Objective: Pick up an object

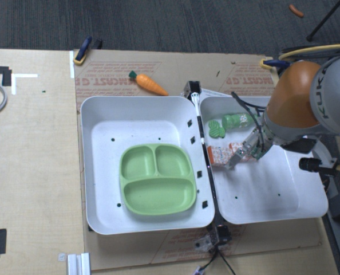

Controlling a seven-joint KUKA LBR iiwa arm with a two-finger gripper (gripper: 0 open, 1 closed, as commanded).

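The packet [222,153], white with red and orange print too small to read, lies in the right bin [284,202] near its left wall; the pincer [245,151] sits at the packet's right end, and whether its tips grip the packet or merely touch it cannot be told; how far it is open cannot be told either. Just above lies a green bottle [230,123] on its side, label unreadable. The arm [299,99] covers the bin's upper right part and is cut off at the frame edge. The left bin [101,153] holds a green divided plate [157,179]. A toy carrot [148,83] lies on the cardboard sheet [113,73] covering the worktop [32,171]; the sheet's red lettering appears upside down and is not legible.
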